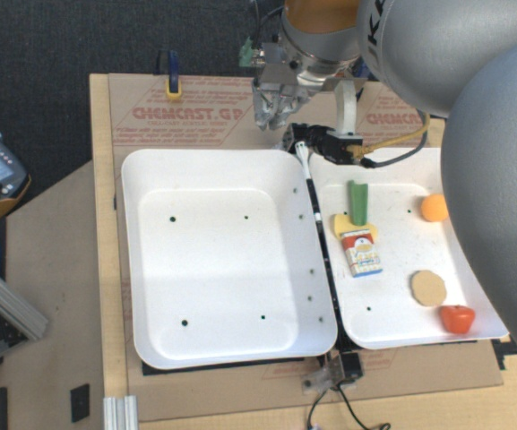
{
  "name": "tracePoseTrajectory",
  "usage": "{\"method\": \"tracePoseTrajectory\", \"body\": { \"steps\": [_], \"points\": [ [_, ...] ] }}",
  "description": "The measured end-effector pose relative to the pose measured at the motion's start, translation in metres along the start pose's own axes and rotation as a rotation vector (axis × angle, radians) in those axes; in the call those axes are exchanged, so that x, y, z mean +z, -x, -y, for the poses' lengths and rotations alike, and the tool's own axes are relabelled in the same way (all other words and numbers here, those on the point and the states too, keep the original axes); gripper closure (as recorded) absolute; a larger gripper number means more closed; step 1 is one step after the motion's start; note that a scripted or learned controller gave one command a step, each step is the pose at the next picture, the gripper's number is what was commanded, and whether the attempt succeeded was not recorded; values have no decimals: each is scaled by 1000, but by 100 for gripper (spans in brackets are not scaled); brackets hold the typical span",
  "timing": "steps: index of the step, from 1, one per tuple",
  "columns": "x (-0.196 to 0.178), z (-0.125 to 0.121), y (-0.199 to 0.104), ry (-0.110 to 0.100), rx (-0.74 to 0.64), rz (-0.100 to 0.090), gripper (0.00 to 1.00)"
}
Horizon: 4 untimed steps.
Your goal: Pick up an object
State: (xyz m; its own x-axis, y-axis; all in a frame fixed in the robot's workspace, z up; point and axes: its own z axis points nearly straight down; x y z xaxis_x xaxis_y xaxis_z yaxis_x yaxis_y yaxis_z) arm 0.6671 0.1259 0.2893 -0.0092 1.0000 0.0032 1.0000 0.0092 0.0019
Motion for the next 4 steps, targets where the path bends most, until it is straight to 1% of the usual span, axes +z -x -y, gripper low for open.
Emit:
{"method": "tracePoseTrajectory", "body": {
  "steps": [1,2,3,4],
  "points": [
    [-25,64,38,-6,12,3,100],
    [-6,105,78,-8,14,4,100],
    [-25,164,40,-6,5,1,100],
    [-48,189,44,0,8,2,100]
  ]
}}
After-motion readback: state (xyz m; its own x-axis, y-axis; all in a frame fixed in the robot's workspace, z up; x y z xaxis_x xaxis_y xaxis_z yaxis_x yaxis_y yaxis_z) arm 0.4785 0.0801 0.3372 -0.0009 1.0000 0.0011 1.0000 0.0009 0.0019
